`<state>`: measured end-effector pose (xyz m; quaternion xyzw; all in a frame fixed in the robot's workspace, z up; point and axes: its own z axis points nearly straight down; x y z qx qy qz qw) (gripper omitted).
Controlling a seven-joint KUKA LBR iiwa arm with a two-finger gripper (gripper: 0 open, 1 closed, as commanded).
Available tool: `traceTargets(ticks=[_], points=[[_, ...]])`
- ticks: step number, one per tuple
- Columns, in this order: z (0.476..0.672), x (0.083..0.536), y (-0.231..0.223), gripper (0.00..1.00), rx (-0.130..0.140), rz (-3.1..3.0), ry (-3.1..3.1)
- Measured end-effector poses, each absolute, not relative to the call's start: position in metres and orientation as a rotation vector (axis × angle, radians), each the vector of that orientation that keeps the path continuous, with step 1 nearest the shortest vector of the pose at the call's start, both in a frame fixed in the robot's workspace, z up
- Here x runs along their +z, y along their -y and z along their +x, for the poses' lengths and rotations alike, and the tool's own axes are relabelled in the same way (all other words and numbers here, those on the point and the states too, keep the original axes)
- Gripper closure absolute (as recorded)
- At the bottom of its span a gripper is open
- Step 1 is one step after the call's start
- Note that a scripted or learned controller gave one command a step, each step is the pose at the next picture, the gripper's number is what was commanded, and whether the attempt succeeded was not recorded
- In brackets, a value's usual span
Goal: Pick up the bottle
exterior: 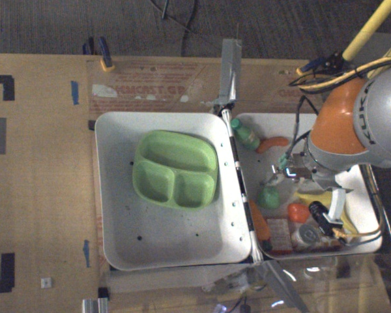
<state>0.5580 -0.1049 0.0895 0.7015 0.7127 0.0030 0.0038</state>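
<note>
— Two white bins sat side by side on the bench (39,194), didn't they? What was the surface like?

— Tan board, with black corner marks and bits of blue tape on it, and faint red printing above the left bin (111,240) that was too faded to read. Dark carpet with a black cable ran along the far edge.

— And the bottle?

— The green bottle (245,135) lay on its side in the far left corner of the right bin (371,240), close by the divider. Its long axis ran diagonally, cap end towards that corner, body towards the bin's middle. An orange piece lay just beside it. I could make out no label.

— Where was the claw?

— The claw (288,168) hung over the middle of the right bin, apart from the bottle. Whether it was apart or together, I couldn't tell.

— Anything else?

— A green divided tray (176,168) lay in the left bin. The arm (352,122) bore dark letters, cut off at the edge.
</note>
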Motion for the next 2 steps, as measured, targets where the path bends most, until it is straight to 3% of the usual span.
traceTargets(ticks=[1, 2], points=[[0.5, 0.09, 0.093, 0.0, 0.015, 2.602, -1.742], [0.5, 0.1, 0.097, 1.0, 0.01, 2.601, -1.732]])
